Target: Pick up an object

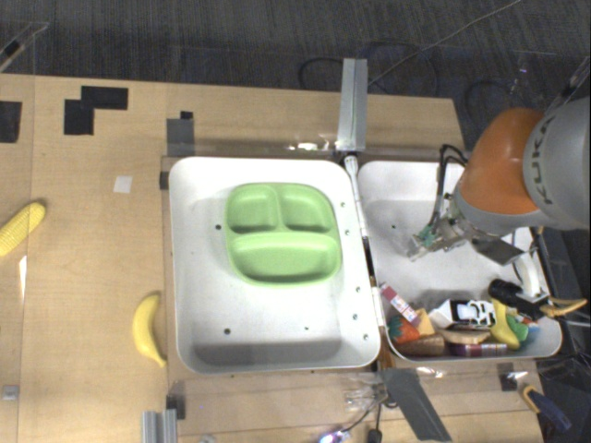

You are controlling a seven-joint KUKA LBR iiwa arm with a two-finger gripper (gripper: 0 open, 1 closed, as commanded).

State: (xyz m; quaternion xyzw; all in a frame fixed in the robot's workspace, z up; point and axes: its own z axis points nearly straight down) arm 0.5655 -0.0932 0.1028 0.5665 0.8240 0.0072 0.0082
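The gripper (427,240) hangs low in the right bin (397,192), its tips over bare white floor at about the bin's centre. It is small and partly masked by the wrist, so I cannot tell how its jaws stand; nothing is visibly held there.

From the gripper, the candidate objects lie toward 5 o'clock: a pile of small items (462,326) crowded along the bin's near wall, among them a yellow piece (511,330), a black-and-white piece (476,312) and a red-and-white stick-like piece (399,303). They sit near the gripper but clearly apart from it.

At 9 o'clock, across the divider, the left bin (194,247) carries a green divided tray (280,232). Farther out at 8 o'clock a banana (148,329) lies on the bench, and a corn cob (20,229) rests at the far left edge.

As a judgement, the pick is not yet made: nothing is lifted, and reaching the pile, closing and raising all remain.
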